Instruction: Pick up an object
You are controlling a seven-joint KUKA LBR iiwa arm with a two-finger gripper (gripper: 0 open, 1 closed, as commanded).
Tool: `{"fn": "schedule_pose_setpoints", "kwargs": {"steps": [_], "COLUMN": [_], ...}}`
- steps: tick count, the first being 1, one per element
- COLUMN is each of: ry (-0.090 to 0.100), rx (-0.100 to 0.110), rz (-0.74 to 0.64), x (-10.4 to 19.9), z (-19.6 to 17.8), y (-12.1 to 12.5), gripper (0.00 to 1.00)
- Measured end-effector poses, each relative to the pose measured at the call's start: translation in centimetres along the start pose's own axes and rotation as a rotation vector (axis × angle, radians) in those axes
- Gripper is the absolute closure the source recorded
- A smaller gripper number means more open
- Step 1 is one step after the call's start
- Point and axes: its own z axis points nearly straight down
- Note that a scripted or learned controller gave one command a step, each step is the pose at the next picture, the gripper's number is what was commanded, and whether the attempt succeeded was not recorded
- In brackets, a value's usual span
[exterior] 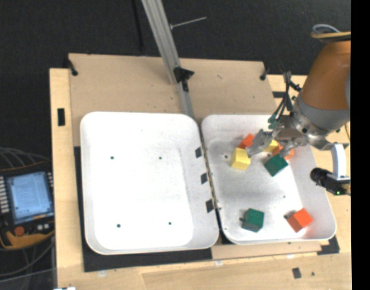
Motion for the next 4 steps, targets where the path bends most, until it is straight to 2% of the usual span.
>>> {"fn": "schedule_pose_setpoints", "kwargs": {"steps": [1,2,3,4], "ry": [0.0,0.001,0.002,0.001], "rx": [0.001,0.001,-0.009,-0.01], "rz": [-0.001,0.003,0.007,-0.006], "x": [-0.3,0.0,0.0,0.3], "z": [5.8,10.5,9.1,4.7], "y": [-0.9,-0.2,0.0,0.0], "gripper": [0.0,0.0,1.0,1.0]}}
